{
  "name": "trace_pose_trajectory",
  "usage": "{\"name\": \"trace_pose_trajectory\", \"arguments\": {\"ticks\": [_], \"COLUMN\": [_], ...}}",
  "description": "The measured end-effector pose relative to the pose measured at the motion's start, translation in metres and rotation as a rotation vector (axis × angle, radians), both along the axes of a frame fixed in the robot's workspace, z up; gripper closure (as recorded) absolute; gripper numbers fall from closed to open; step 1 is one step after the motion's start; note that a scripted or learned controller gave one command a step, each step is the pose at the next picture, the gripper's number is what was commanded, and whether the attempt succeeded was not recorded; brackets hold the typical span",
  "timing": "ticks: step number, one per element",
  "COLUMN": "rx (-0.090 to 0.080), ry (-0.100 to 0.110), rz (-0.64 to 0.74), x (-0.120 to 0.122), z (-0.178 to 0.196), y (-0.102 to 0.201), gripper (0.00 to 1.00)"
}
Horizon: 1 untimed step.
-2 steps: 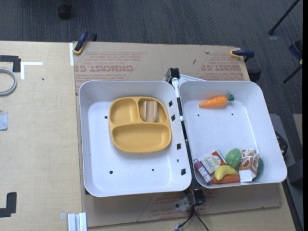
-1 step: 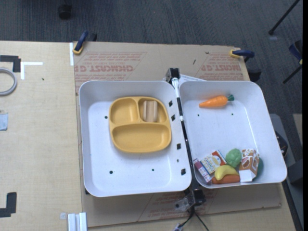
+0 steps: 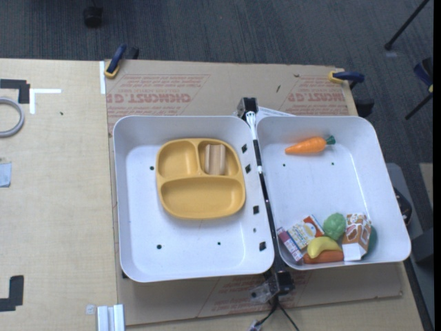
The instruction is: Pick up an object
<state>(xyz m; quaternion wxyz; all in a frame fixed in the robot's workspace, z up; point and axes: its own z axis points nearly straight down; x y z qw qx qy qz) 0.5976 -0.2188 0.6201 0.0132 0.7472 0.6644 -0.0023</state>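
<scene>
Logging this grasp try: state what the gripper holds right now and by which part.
Nothing can be reported as held. The carrot lies loose in the right bin, the other toy foods sit piled in its near corner, and the wooden block rests in the yellow tray.

One camera is fixed above the bench (image 3: pixel 55 205) and looks down at a slant. It takes in both white bins, the left bin (image 3: pixel 131 240) and the right bin (image 3: pixel 375 157), with dark floor (image 3: pixel 227 19) beyond the far edge. It is moderately near.

Tray (image 3: pixel 200 202) in left bin (image 3: pixel 138 254)
</scene>
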Motion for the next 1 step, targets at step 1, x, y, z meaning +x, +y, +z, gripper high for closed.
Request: {"name": "trace_pose_trajectory", "arguments": {"ticks": [1], "rx": [-0.002], "ry": [-0.002], "rz": [0.003], "x": [0.0012], "z": [0.0091], "y": [0.0004], "gripper": [1.00]}}
